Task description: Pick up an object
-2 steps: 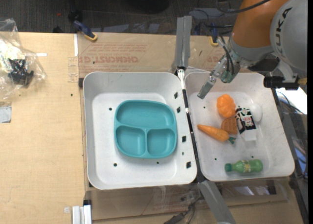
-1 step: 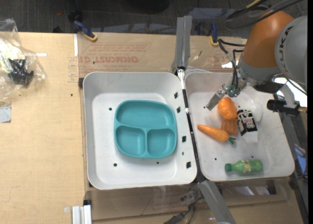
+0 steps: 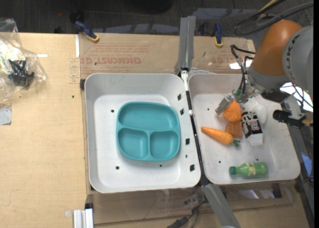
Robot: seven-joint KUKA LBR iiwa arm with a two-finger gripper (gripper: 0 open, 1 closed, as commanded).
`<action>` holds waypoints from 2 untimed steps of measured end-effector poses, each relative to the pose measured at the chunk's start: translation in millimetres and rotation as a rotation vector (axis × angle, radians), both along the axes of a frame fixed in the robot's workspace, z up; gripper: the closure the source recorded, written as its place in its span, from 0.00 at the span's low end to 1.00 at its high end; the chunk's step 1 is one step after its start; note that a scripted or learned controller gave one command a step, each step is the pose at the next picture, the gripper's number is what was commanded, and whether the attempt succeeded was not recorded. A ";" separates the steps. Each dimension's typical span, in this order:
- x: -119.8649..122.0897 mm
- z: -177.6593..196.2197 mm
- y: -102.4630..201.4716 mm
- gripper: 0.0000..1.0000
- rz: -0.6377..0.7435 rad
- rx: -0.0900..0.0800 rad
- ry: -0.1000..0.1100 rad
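Several small things are lying in the right bin [image 3: 284, 172], any of which could be the object to pick. Nearest the arm, an orange rounded piece [image 3: 232, 112] is sitting in the upper middle of that bin, with a grey tab [image 3: 222, 106] projecting from its upper left. Just below it, a second orange lump [image 3: 234, 129] is touching a toy carrot [image 3: 217, 135], which is lying on its side with its tip pointing left and a bit of green at its right end. To the right of these, a white block with a black and red label [image 3: 252, 124] is resting upright or nearly so. Near the bin's front edge, a green bottle with a yellow label [image 3: 249, 170] is lying on its side, well apart from the rest.

The end effector [image 3: 241, 94] is hanging directly above the orange rounded piece, at the end of the grey arm [image 3: 299, 57] with its orange band. Whether its fingers are wide, narrow or closed around anything, I cannot tell; cables and the wrist are hiding them.

The left bin [image 3: 99, 172] is holding a teal divided plate [image 3: 148, 131] with three compartments, one large at the back and two smaller in front.

On the desk [image 3: 40, 147] at far left, a clear plastic bag with dark parts [image 3: 19, 67] is lying well apart from both bins.
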State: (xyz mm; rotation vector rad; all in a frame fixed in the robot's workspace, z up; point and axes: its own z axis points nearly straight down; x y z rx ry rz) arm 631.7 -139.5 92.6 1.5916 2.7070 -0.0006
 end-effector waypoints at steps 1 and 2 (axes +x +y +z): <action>1.0 10.5 0.1 1.00 0.003 -0.002 -0.003; 20.2 102.0 9.4 1.00 -0.121 -0.001 -0.002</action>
